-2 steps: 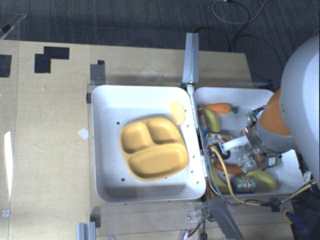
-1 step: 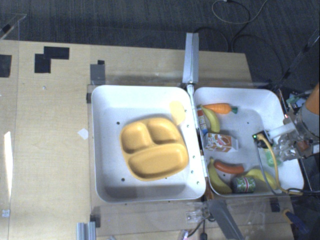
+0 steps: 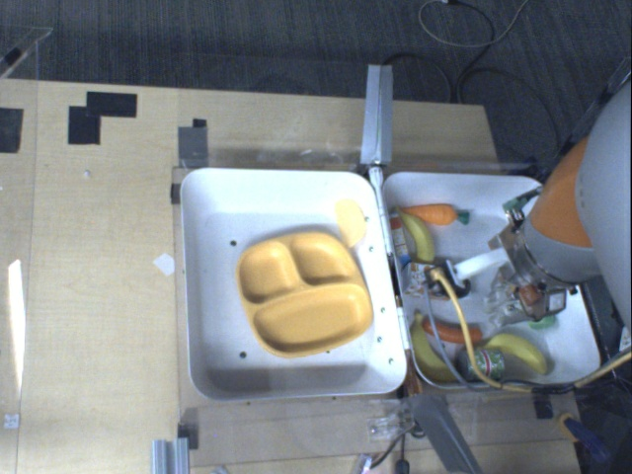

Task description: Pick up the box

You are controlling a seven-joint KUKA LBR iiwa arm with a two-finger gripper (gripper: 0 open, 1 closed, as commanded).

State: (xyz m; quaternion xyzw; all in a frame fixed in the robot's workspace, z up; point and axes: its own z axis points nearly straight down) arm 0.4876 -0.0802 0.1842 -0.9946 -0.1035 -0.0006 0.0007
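My gripper (image 3: 517,302) hangs low over the right part of the right bin (image 3: 494,182), below the grey wrist and its orange band. A small reddish thing shows right by the gripper, but I cannot tell whether it is held. A narrow printed packet (image 3: 397,247) that may be the box stands against the right bin's left wall, well left of the gripper. No other box-like thing can be made out.
The right bin also holds a carrot (image 3: 433,213), a banana (image 3: 418,237) near it, two bananas (image 3: 520,354) at the front, and an orange-red stick (image 3: 456,332). In the left bin (image 3: 212,294) lies a yellow compartment tray (image 3: 301,292) and a small pale yellow piece (image 3: 350,220).
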